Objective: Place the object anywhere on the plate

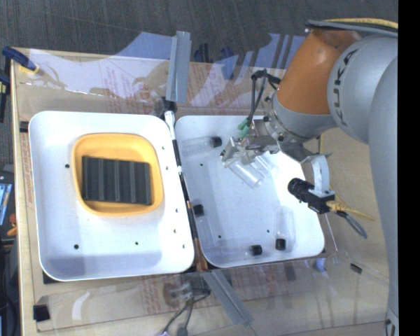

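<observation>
From my station I see the dark grey ribbed rectangular block [117,180] lying flat on the yellow rounded-square plate [115,143], inside its raised rim and roughly centred. Its ribs run up and down the view. The plate sits in the upper middle of the left white shallow bin [56,236], with bare white floor around it.

The gripper [246,163] is over the right white shallow bin [231,215], in its upper half, well apart from the plate and the block. The two bins' inner walls lie between them. I see pale metal and a clear, glassy part at its tip, tilted toward the lower right. I cannot tell from here whether it is open or closed, and I see nothing I could call held. The grey arm with its orange band [322,75] reaches in from the upper right above that bin's far corner.

On the right bin's floor I count four small black pieces: one near the top [215,141] just left of the gripper, one by the left wall [197,209], and two close together near the bottom edge [255,250] [281,243].
</observation>
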Tool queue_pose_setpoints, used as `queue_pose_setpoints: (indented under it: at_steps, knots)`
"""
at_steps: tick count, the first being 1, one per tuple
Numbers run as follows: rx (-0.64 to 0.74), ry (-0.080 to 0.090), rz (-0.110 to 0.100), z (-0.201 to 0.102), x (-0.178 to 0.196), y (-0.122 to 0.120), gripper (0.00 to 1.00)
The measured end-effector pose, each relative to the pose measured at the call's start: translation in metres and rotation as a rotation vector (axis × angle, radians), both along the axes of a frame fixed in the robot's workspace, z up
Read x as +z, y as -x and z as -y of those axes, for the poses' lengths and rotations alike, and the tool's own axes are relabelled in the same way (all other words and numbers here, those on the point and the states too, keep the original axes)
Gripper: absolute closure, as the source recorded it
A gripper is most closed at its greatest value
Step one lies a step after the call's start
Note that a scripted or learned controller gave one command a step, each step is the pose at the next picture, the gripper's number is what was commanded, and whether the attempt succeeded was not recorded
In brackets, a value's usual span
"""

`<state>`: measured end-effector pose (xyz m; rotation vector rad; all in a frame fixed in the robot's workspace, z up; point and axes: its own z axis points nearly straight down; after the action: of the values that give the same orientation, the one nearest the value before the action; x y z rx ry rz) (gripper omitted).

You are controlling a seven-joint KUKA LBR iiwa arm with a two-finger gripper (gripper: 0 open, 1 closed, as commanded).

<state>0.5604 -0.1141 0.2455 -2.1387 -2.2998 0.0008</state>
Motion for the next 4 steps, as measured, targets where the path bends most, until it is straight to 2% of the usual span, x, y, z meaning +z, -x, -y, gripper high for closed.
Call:
queue_pose_setpoints:
  at_steps: [1, 3, 4]
  knots:
    - [0.249, -0.001, 0.000, -0.029, -0.026, -0.055, 1.00]
    - [0.602, 0.001, 0.002, -0.071, -0.054, -0.086, 1.00]
    - [0.602, 0.001, 0.002, -0.070, -0.053, -0.086, 0.00]
